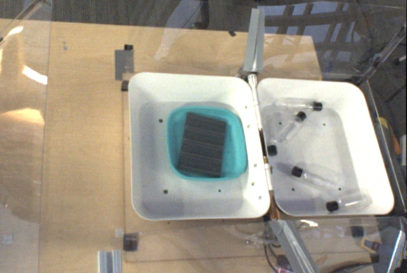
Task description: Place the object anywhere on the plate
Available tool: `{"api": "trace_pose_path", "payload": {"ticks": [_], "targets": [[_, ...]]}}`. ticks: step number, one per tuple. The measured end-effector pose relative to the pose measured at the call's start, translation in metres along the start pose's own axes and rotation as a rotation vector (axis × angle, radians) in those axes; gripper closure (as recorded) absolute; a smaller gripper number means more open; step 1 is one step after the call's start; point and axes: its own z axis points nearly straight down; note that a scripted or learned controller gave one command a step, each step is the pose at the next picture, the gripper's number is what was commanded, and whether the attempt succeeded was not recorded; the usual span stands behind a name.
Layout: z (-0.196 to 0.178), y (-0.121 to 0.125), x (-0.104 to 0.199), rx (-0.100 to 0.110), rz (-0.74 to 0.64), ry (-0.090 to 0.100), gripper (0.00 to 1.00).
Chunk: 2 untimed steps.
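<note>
Might yet nudge the dark ribbed block (202,144), lying flat in the middle of the teal plate (237,152), over the rim through a needless further grab; cannot tell whether pincer clenched or released.

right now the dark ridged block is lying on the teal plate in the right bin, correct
Not quite. The camera view shows the dark ridged block lying on the teal plate, but that plate sits in the left bin, not the right bin.
</note>
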Motion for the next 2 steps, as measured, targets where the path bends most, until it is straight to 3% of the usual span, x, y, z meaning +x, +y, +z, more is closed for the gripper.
{"api": "trace_pose_path", "payload": {"ticks": [1,2], "targets": [[0.000,0.025,0.075,0.000,0.111,0.001,0.00],[0.001,0.041,0.125,0.000,0.110,0.001,0.00]]}}
